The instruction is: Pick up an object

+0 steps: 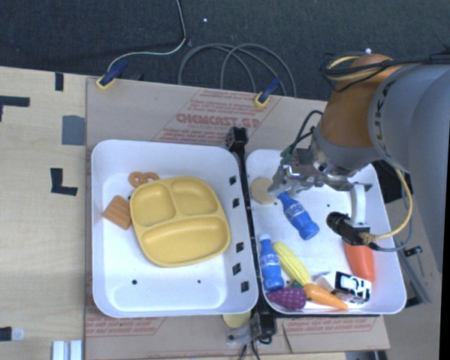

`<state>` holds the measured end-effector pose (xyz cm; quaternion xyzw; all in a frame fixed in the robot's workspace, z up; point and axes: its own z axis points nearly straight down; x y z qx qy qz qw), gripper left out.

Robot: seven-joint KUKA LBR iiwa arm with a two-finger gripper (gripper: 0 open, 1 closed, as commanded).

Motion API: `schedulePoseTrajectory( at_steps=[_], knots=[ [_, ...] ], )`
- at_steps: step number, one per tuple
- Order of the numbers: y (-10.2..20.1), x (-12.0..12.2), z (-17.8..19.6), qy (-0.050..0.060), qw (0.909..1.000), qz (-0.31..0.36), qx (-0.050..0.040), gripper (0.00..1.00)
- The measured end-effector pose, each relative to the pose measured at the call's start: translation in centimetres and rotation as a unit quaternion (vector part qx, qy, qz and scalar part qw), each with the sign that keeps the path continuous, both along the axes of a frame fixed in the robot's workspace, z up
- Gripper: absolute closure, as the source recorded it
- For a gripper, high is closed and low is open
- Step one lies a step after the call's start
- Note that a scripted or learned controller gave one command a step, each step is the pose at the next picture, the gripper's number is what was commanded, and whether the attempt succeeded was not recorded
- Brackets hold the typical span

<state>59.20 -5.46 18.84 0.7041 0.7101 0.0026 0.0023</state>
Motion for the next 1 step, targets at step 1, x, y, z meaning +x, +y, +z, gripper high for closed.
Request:
schedulePoseTrajectory(
  at_steps=[1],
  knots=[
    [0.66,1.32,-0.66,0.005,1.0000,-0.003,0.0000,1.00]
  ],
)
